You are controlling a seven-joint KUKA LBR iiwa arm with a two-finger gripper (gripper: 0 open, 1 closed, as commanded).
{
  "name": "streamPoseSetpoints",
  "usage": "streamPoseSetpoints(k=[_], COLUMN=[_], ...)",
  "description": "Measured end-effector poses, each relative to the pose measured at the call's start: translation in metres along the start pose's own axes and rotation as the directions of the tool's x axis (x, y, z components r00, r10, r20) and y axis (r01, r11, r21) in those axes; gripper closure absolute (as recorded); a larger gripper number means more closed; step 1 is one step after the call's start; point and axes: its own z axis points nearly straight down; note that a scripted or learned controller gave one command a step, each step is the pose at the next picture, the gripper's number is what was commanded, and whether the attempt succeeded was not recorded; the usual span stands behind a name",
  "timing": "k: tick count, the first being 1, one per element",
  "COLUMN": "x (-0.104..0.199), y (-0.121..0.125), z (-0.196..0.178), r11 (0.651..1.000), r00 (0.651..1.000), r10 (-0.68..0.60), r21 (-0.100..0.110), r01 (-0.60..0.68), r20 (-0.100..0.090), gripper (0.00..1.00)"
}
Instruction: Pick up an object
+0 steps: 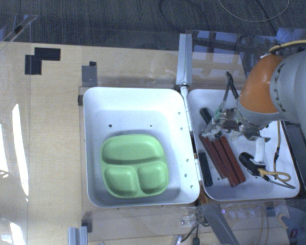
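Below, wooden bench (pixel 46 152) bears bins; floor (pixel 92 9) possibly dark carpet.

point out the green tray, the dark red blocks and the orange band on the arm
green tray (pixel 134 165): camera view, left bin, on the divider ridge at its centre.
dark red blocks (pixel 224 158): camera view, right bin, on their top faces, mid-length.
orange band (pixel 258 87): camera view, on its curved upper side.

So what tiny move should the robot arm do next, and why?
Probably lower the gripper a little: it sits just above the top end of the dark red sticks in the right bin, and nothing shows between its fingers.
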Motion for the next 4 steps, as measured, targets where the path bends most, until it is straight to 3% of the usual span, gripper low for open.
streamPoseSetpoints(k=[1,2,3,4], x=[0.002,-0.039,-0.01,-0.006], y=[0.065,0.01,0.011,0.014], z=[0.006,0.004,0.006,-0.007], r11=[0.999,0.928,0.883,0.882], r00=[0.999,0.928,0.883,0.882], r10=[-0.053,-0.373,-0.469,-0.471], r21=[-0.01,-0.016,-0.01,-0.019], r01=[0.053,0.373,0.469,0.471], r20=[0.0,0.006,0.009,0.006], gripper=[0.0,0.0,0.0,1.0])
